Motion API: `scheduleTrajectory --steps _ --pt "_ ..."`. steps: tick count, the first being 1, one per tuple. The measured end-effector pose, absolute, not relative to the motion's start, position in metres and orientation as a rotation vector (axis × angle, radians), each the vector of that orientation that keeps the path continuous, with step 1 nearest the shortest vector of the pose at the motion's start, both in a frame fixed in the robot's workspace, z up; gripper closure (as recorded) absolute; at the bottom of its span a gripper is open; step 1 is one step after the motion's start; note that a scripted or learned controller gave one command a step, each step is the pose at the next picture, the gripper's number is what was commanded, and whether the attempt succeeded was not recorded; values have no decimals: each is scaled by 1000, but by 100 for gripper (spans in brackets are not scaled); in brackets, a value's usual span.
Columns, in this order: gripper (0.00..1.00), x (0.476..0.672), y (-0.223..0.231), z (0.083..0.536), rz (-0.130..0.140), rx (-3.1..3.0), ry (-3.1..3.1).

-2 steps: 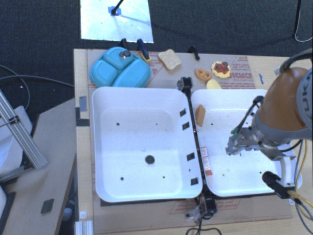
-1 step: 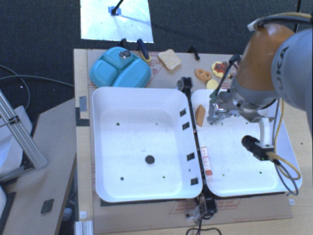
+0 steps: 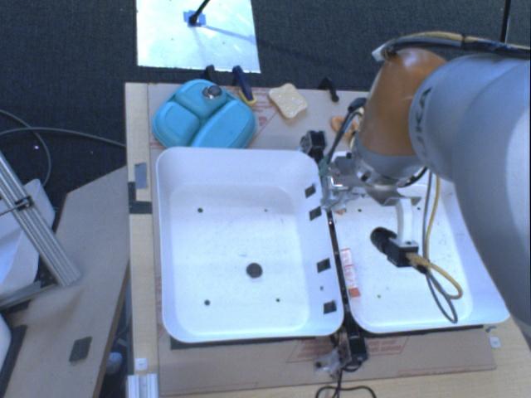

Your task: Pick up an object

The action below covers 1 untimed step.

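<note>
Going from left to right, a light-blue plastic divided tray (image 3: 204, 116) is seen on the bench behind the bins, and beside it a small tan, bread-like piece (image 3: 288, 100), both outside the bins. In the left white bin (image 3: 178, 222) a small dark round disc (image 3: 254, 269) is seen lying flat on the floor, a little below the middle — it is the only loose thing to be made out in that bin. Past the divider, the right white bin (image 3: 390, 313) is largely covered by the grey arm with its orange band (image 3: 465, 114), which reaches in from the right. The gripper (image 3: 336, 182) appears to sit at the upper end of the divider, between the two bins; whether it is open or closed cannot be told, nor whether anything is held. A black cylindrical part (image 3: 390, 247) with a yellow cable is seen over the right bin, and it is judged to belong to the arm rather than to the task. The coming move is judged to turn on one relation — the disc lies to the view's left of the gripper and nearer the viewer, well apart from it, so a travel across the divider and down would be called for. Being round, the disc offers no long axis to be lined up with.
</note>
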<state>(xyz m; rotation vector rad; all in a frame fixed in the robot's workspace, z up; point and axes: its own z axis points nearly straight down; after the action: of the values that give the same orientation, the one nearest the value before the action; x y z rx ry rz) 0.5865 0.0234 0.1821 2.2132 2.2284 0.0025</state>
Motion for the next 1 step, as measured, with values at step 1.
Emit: scheduleTrajectory --steps 1 --pt "100 517 69 184 -3 2217 2232"
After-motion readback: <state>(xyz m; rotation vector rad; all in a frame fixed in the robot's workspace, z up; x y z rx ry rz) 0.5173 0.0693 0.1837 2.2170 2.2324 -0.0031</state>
